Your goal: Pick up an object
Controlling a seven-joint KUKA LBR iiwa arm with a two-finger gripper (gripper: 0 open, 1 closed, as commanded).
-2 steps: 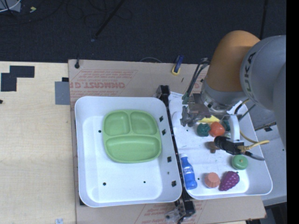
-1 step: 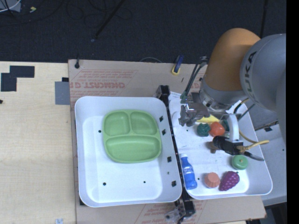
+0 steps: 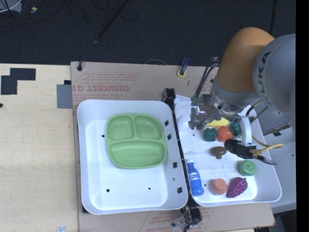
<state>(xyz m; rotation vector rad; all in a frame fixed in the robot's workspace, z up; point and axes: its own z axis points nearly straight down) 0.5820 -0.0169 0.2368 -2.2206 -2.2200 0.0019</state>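
Two white bins sit side by side on the bench. One holds a green divided plate [image 3: 136, 141]. The right bin [image 3: 270, 190] is full of toys, and the gripper [image 3: 197, 119] hangs low at its far left part, likely to grab one. I cannot tell how its jaws stand. A teal toy [image 3: 210, 134] and orange ball [image 3: 224, 134] lie just beside the gripper, a blue bottle [image 3: 194, 178] nearer the front.

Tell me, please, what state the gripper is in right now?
Gripper: low over the right bin, near the teal toy; open or shut cannot be told.
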